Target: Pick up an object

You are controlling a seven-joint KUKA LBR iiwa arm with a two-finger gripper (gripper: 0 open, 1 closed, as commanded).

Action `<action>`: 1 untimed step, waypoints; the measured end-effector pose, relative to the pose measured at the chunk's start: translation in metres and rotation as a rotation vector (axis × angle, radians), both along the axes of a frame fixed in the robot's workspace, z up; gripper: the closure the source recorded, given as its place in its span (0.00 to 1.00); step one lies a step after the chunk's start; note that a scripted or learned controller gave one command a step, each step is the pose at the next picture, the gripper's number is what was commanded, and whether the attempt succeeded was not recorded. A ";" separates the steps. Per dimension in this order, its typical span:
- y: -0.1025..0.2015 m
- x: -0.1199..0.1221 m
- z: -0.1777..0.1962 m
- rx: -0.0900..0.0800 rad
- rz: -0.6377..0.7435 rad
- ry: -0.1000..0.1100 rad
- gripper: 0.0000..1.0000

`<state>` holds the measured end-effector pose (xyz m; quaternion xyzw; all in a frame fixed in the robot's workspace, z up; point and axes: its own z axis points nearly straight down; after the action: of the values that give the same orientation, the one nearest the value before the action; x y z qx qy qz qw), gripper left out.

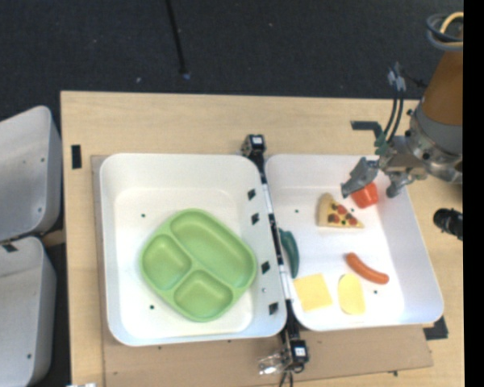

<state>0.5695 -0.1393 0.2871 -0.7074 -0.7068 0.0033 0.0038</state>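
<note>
A pale wooden table (161, 119) stands on dark carpet, with white chair seats (16, 176) off its left edge. It carries two shallow white bins joined along a black-clipped seam. The left bin (121, 192) holds a green sectioned plate (198, 264). In the right bin (403, 297), a pizza slice (339, 214) lies near the middle; a red sausage (367, 268) lies below it, a yellow square (313, 292) and a yellow oval (351, 294) sit nearer the front wall, and a dark green piece (289, 251) rests against the seam. The arm reaches in from the right, its end effector (377, 182) lowered over the right bin's far side, fingers spread to either side of a small red object (366, 195) just right of the pizza slice; whether they grip it cannot be told.
</note>
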 end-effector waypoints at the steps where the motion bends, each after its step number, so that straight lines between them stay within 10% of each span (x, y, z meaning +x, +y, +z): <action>1: 0.000 0.002 0.006 -0.001 0.001 -0.012 0.00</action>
<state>0.5712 -0.1392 0.2931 -0.7069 -0.7073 -0.0004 -0.0008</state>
